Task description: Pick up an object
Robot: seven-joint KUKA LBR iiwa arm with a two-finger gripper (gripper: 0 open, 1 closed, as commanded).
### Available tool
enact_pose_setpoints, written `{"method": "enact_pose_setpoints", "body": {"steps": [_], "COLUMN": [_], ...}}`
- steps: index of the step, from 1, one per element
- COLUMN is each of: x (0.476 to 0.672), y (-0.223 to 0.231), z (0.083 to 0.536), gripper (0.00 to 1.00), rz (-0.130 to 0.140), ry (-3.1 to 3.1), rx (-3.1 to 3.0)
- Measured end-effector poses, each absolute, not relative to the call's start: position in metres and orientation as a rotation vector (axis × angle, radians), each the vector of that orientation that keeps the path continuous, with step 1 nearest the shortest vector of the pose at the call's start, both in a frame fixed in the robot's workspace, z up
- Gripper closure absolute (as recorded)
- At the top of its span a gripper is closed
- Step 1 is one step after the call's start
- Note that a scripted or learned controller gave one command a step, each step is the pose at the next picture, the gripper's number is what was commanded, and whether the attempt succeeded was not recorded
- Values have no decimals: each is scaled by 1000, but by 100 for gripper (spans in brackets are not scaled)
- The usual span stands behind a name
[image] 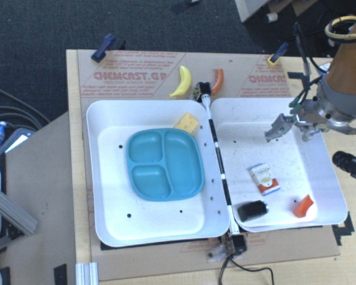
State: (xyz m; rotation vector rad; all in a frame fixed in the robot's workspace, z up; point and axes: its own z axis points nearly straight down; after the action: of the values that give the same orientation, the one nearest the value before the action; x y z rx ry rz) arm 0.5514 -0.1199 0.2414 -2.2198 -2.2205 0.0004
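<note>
1. Camera view: worktop point(77, 159) carries two white bins side by side, left bin point(101, 159) and right bin point(326, 177).
2. Arm point(344, 70) comes in from 3 o'clock, over the 1–2 o'clock part of the right bin.
3. Tool point(288, 126) sits over the upper half of the right bin, toward its 12 o'clock wall. One grey finger point(277, 127) points toward 9 o'clock. Cannot tell how far the tool is open; nothing visible between its fingers.
4. Right bin contents, all lying on the bin floor, well apart from the tool:
   - small box point(264, 178), white/orange/red, near bin centre, toward 6 o'clock from the tool.
   - black item point(253, 210) at the bin's 7 o'clock corner, near the divider.
   - orange piece point(303, 206) at the bin's 5 o'clock, near the front wall.
5. Left bin: teal tray point(164, 164) with three compartments, centred. Yellow block point(187, 123) just off the tray's 1 o'clock corner, touching or nearly touching its rim.
6. On the worktop beyond the bins at 12 o'clock: banana point(181, 82) and, just to its right, an orange item point(217, 81), shape unclear. Both outside the bins.
7. Blue clamp point(103, 47) at the worktop's 11 o'clock corner.
</note>
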Motion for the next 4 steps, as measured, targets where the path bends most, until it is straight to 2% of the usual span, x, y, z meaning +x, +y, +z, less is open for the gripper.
{"method": "enact_pose_setpoints", "body": {"steps": [1,2,3,4], "x": [514,603,526,587], "y": [-126,-127,-103,-108], "z": [112,85,123,84], "gripper": [0,0,0,0], "rz": [1,0,1,0], "ry": [-2219,-2222,-2219,-2222], "rx": [-2221,-2221,-2220,-2221]}}
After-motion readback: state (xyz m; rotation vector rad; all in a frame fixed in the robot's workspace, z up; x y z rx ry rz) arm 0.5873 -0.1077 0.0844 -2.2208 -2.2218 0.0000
